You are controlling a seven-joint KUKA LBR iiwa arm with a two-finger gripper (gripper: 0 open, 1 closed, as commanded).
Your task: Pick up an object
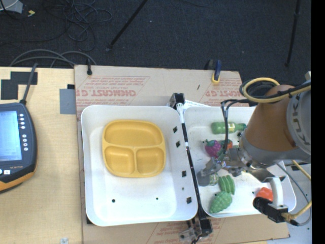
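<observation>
My gripper is low over the middle of the right bin, reaching in from the right under the orange-banded wrist. A purple grape-like toy lies just behind it and a grey piece sits just to its left front. A ridged green toy lies right in front of it, with a knobbly green toy nearer the front wall. A green bottle-shaped toy rests at the back. The arm hides part of the bin's right half.
The left bin holds a yellow divided plate. A small orange-red object lies at the right bin's front right. A black divider runs between the bins. A handheld control pendant lies on the bench at far left.
</observation>
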